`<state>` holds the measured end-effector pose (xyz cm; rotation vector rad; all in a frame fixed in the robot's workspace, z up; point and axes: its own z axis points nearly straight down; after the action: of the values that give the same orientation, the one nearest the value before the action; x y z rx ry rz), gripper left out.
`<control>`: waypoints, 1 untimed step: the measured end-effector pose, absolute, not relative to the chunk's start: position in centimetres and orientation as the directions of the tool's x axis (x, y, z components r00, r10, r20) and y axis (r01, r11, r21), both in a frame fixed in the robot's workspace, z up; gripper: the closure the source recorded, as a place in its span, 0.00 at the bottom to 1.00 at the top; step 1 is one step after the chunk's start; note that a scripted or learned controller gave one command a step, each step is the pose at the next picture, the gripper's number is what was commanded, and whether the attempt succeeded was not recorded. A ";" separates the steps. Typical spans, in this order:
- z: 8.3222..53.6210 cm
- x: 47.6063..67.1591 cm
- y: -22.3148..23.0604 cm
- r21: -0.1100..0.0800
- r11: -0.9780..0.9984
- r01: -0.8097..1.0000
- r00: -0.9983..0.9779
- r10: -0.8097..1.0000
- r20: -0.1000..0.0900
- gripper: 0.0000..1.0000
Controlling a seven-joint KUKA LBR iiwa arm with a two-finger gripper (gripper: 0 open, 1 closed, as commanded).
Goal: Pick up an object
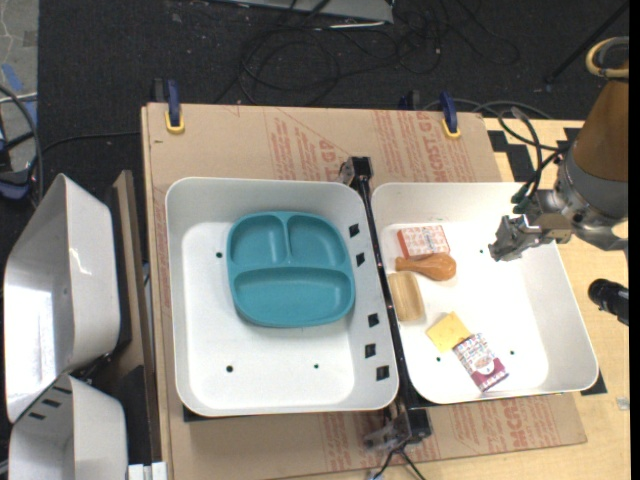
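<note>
The drumstick [428, 265] lies in the right bin [560, 318], just below the pink carton [422, 239]. The gripper [503, 247] hangs right of the drumstick, apart from it, apparently holding nothing; finger spread indeterminate.

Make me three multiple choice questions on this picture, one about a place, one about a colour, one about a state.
1. Where does the divided plate lie?
A. left bin
B. right bin
C. on the cardboard outside both bins

2. What colour is the plate?
A. red
B. teal
C. black

3. How does the pincer stand to the toy drumstick?
A. clamped on it
B. apart from it, at the right bin's far right side
C. pressing it into the plate

Answers: 1 A, the plate fills the left bin. 2 B, it is blue-green. 3 B, bare white floor shows between them.
</note>
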<state>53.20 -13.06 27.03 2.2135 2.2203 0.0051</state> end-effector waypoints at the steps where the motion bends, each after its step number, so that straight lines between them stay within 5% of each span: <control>1: 26.3 54.4 -8.5 0.001 0.007 1.000 -0.007 1.000 0.001 1.00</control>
<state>54.38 -8.51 26.30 2.2131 2.2297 0.0015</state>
